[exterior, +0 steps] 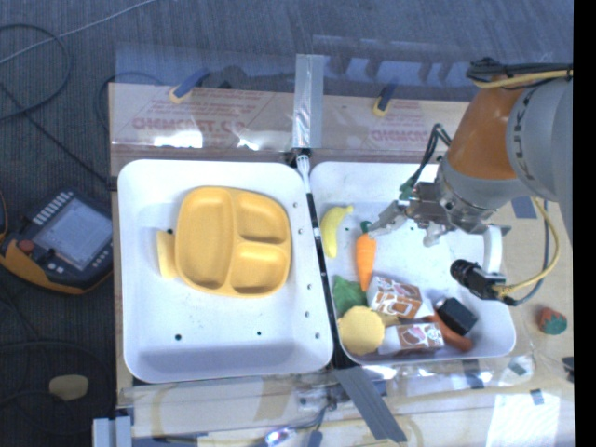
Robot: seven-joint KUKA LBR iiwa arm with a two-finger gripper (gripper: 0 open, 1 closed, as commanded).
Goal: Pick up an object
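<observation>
Hovering above a tapered orange carrot (365, 261), the gripper (413, 214) shows its metal fingers spread apart.

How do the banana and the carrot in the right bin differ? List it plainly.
The banana is yellow; the carrot is orange with a green leafy end. The banana is curved, the carrot straight and tapered. The banana lies against the right bin's left wall, while the carrot lies further in, to its right. The carrot looks a little longer than the banana. Both are toy foods lying flat in the same bin, side by side.
</observation>
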